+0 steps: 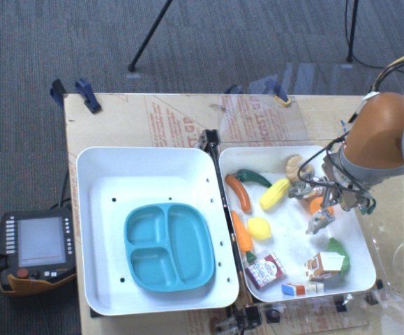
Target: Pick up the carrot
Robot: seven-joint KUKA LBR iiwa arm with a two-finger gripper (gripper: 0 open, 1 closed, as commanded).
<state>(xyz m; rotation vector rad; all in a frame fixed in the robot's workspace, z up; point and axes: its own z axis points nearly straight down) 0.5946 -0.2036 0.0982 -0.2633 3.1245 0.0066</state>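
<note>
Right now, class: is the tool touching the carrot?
Apart. The camera view shows the tool over the right bin's right side, with the lemon and white floor between it and the carrot.

A robotics lab — tripod legs point(156, 26) on carpet, teach pendant point(38, 248) beside the bench point(146, 114).

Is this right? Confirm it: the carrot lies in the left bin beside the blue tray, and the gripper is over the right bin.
Not quite. The camera view shows the carrot in the right bin, along its left wall, near the lemon. The blue tray sits apart from it in the left bin. The gripper is over the right bin, as you said.
</note>
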